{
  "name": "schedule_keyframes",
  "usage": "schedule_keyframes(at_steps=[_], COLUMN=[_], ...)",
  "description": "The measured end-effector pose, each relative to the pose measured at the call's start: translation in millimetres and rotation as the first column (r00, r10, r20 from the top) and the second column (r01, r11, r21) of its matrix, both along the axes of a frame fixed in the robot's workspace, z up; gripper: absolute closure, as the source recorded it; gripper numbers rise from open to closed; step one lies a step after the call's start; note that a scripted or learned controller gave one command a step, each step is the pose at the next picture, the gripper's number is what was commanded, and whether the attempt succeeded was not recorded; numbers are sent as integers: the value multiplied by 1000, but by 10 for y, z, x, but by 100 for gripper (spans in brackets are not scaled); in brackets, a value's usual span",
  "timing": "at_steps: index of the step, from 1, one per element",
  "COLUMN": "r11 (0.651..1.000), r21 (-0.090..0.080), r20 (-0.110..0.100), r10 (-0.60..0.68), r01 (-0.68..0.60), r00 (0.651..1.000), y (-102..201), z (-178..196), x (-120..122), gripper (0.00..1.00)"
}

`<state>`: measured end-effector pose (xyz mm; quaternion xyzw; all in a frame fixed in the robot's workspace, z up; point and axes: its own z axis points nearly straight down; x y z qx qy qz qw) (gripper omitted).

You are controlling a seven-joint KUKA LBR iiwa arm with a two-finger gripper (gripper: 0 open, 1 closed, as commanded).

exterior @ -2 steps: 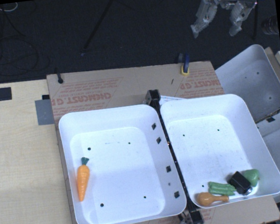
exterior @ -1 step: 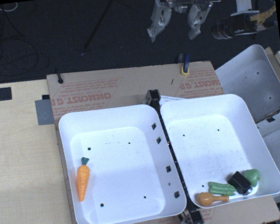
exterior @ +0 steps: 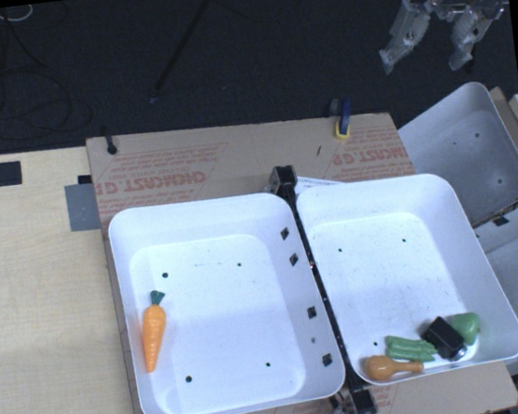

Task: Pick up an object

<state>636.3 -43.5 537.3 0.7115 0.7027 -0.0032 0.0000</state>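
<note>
The carrot (exterior: pixel 153 331) lies alone in the left bin (exterior: pixel 200 223), the easiest of 4 targets, so the gripper (exterior: pixel 435 36), spread wide and holding nothing up at far right, should drop squarely across its middle

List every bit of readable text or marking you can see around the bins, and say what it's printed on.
"CHEMCRZT. G": red print, seen upside down, on the cardboard sheet behind the left bin; the reading is uncertain.
Same red print repeated on the cardboard behind the right bin, partly covered and too short to read.
Red print on the cardboard below the bins' near edge, too blurred to read.
No text on the toy carrot.
</note>
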Motion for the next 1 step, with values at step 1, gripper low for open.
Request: schedule_keyframes(at_steps=[1], r11=[1000], r21=[6], r20=[1], r10=[19], r01=[-19], r00=[1000], y=[759], z=[-4], x=[61], gripper=[0])
